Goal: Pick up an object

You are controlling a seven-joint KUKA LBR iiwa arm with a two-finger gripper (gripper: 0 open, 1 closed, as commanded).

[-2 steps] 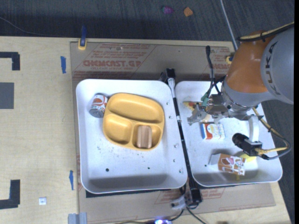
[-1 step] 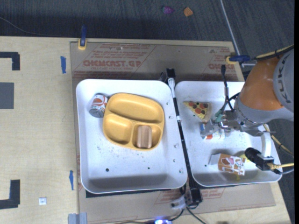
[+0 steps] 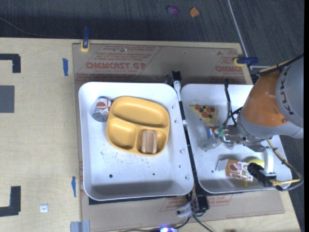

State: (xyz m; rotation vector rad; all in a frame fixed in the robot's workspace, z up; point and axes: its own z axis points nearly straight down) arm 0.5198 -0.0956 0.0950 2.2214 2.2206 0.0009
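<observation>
Arm [image 3: 270, 105] reaches in over the right bin [image 3: 207, 180], wrist low. Gripper [image 3: 216, 138] points toward the bin's inner side, its tip near the floor. Fingers are small, dark and cluttered by cable; how far apart they stand cannot be told, and nothing is visibly between them.

Candidate objects, largest first:
- Yellow divided tray [image 3: 130, 117], in the left bin [image 3: 125, 185], well away from the fingers across the bin walls. A brown block [image 3: 148, 141] lies in one of its compartments.
- Small carton [image 3: 237, 170], flat on the right bin floor, near the fingers on the side toward the camera.
- Pizza slice toy [image 3: 204, 112], just beyond the fingers toward the far rim.
- Can [image 3: 101, 109], on its side, touching the tray's far corner.
- Yellow piece [image 3: 256, 163], beside the carton under a black cable fitting; identity unclear.

Risks, as judged: the fingers sit between pizza slice and carton, over bare floor, so closing here likely catches nothing. Both items are thin and flat; pads may skate over them or push them along the slick white plastic. The dividing wall is close, so a sideways correction could clip it. Loose cable could snag on the carton.

Surface and room: bins rest on a cardboard sheet [image 3: 159, 62] clamped to a pale wood bench [image 3: 34, 129] with blue tape marks. Dark carpet [image 3: 120, 8] beyond, with two small scraps on it.
</observation>
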